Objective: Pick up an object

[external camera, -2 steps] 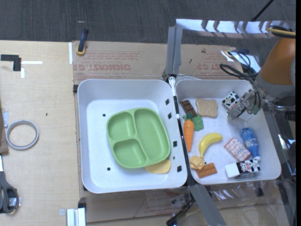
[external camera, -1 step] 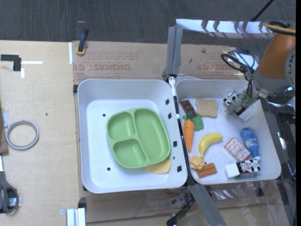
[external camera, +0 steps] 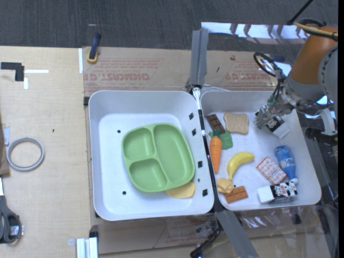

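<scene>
Arm: enters from 3 o'clock; gripper [external camera: 270, 118] low at the right bin's [external camera: 309, 200] 1 o'clock corner.
Jaws: opening cannot be told; nothing seen held.
Nearest object: toast slice [external camera: 236, 123], just beside the jaws toward 9 o'clock.
Banana [external camera: 238, 163]: toward 7 o'clock, long axis running 1–7 o'clock.
Left bin: green divided plate [external camera: 158, 157].

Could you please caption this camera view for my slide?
Gripper hovers at the right bin's far side, near the bread; green plate fills the left bin.
</scene>
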### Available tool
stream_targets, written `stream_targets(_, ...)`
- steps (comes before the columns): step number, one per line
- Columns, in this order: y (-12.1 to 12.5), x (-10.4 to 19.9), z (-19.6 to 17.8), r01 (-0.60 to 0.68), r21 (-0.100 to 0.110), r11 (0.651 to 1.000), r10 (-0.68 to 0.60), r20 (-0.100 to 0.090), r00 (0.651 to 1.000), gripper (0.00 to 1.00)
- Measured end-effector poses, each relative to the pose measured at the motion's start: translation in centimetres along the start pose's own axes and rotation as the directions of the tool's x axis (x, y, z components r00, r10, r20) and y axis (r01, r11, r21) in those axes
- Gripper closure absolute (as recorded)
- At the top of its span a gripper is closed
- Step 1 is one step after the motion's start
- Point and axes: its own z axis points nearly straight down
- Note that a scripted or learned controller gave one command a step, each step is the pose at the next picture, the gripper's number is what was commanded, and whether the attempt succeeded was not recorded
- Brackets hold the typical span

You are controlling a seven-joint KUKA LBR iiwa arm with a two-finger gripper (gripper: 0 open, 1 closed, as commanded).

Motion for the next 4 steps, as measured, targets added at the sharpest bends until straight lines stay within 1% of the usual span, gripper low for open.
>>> stream_targets(1,2.2,6.6,-11.2,-0.103,-0.035,0.994,0.104,0.033,0.994,1.0)
stream_targets(2,2.3,4.6,-0.2,0.118,-0.031,0.993,-0.116,0.042,0.992,1.0)
stream_targets(3,-4.0,1.1,-0.2,0.279,-0.024,0.96,-0.277,0.049,0.96,1.0)
stream_targets(4,1.5,3.4,-9.6,-0.055,-0.032,0.998,0.056,0.034,0.998,1.0)
